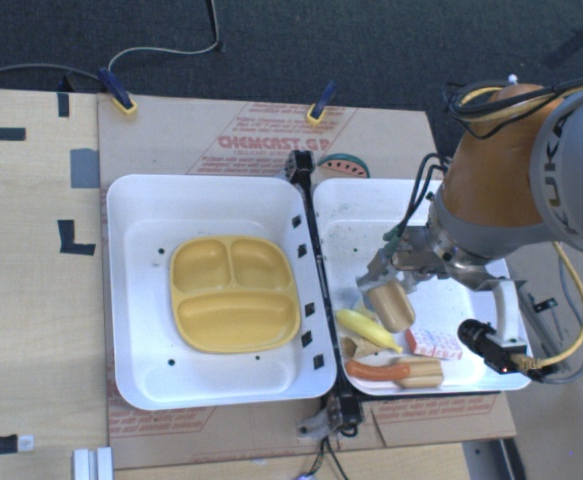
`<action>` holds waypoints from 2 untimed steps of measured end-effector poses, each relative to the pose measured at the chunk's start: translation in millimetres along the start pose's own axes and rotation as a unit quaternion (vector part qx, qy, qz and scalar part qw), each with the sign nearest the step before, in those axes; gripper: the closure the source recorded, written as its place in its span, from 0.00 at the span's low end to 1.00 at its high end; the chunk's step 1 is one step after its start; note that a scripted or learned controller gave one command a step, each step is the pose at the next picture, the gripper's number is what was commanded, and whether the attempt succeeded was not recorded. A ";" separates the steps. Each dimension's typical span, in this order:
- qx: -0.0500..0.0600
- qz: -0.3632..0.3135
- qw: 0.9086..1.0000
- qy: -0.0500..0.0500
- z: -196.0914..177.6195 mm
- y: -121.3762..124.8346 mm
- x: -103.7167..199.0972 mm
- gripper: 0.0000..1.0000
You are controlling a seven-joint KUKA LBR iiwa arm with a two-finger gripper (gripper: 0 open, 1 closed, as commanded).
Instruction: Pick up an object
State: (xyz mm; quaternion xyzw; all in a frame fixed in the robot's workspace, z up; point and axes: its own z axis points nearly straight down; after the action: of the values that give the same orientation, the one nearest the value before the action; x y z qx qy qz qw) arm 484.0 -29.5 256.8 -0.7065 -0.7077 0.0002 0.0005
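**Claw down in the right bin, over the bun**

My bench [31, 268] is brown cardboard with printed red "CHEMCAST" lettering [271, 140], on dark carpet [321, 28]. Yellow divided plate [235, 294] sits in the left bin [131, 298]. My claw [386, 273] hangs right above a tan bun [392, 306] in the right bin [351, 218]; can't tell how wide it's spread. Banana [367, 329] and hot dog [396, 372] lie nearby.

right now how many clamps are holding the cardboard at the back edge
2. One clamp sits at the cardboard's back left corner; the other clamp is further right, behind the gap between the bins. The arm may hide more.
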 end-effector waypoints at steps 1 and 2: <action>0.000 0.000 1.000 0.000 -5.1 0.0 -4.4 1.00; 0.000 0.000 1.000 0.000 -1.5 -0.1 6.6 1.00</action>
State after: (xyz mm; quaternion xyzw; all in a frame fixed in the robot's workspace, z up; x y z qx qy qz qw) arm 483.9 -22.9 258.2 -0.7068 -0.7074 0.0005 0.0003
